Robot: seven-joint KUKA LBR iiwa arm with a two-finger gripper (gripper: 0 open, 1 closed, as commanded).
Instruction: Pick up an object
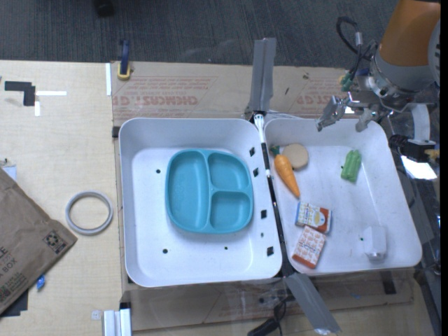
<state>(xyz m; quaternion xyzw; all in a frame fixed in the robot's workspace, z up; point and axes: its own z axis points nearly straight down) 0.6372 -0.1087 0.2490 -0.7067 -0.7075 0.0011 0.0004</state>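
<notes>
Two spread, empty fingers of the gripper (pixel 348 113) hover over the right bin's (pixel 399 187) far rim, clear of the candidate objects: carrot (pixel 287 175), green block (pixel 351 166) and two small cartons (pixel 312 218), all unobstructed for descent.

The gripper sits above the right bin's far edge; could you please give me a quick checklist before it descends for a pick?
1. Gripper holds nothing, fingers spread: ok.
2. Gripper positioned over an object: not ok; it hovers at the right bin's far rim.
3. Nearest target, green object, unobstructed: ok.
4. Carrot free of neighbours: not ok; it touches the round beige item.
5. Two small boxes separable: cannot tell.
</notes>
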